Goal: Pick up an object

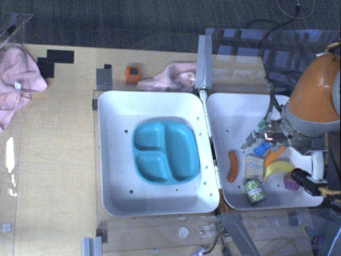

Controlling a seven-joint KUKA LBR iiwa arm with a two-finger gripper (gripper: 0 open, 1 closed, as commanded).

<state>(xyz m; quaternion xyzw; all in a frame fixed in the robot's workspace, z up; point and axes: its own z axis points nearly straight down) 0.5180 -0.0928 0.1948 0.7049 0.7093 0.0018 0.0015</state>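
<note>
The right bin is serving as the landmark here. Inside it, the claw is hanging over the middle of the pile of small things, and whether it is released or clenched cannot be told — the metal parts are blurring together, and nothing is showing between them. Behind it, the grey arm with its orange band is reaching in over the bin's right rim.

Below the claw, a blue piece is lying just beside an orange carrot-like piece. A yellow banana is resting under that, near the bin's right side, with a small purple thing just beside it. A red-orange sausage is lying upright-wise along the bin's left side, well apart from the claw. Between sausage and banana a speckled flat packet is sitting, and a small green-labelled can is lying at the bin's near edge; its label is too small to read.

Left of the right bin, touching it, the other white bin is holding a blue divided tray. Beyond the bins on the worktop, a pink cloth and a small orange block are lying; another pink cloth is lying far left.
</note>
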